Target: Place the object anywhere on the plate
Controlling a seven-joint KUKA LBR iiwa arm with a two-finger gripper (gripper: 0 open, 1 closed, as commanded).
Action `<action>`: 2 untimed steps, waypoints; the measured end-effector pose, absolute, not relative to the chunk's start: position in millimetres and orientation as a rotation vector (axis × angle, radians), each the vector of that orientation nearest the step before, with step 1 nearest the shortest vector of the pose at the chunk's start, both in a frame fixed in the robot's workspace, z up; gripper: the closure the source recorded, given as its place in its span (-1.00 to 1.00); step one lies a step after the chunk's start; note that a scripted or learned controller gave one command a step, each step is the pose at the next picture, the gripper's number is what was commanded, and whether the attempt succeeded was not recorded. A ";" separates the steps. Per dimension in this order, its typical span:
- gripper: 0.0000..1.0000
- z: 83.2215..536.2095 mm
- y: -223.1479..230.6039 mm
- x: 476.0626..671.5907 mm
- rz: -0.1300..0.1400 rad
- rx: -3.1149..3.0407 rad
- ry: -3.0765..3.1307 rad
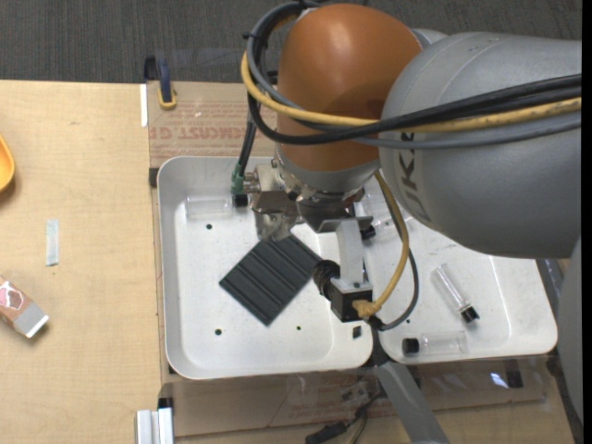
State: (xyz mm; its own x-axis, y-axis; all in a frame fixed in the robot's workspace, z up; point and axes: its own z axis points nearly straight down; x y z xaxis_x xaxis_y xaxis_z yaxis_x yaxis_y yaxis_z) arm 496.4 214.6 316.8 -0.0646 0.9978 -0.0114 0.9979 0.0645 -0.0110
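Grey arm (481, 137) hangs low over the left bin (185, 276).

Bench surface: pale tan wooden board (83, 174), matt, evenly lit, no hard shadows. Beyond its far edge, dark grey ribbed floor covering (111, 26). Brown corrugated cardboard sheet with red printed lettering (208, 123) lies flat at the bench's far side. Small blue clamp (165, 86) at the board's far edge.

We look from one fixed camera above the table (74, 155), angled down on both white bins (185, 340), close behind the arm (462, 137).
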 end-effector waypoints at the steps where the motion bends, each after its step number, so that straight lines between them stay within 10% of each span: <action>1: 1.00 263.7 130.8 477.4 -0.009 2.202 2.243; 2: 1.00 233.5 211.9 477.4 -0.008 1.877 2.522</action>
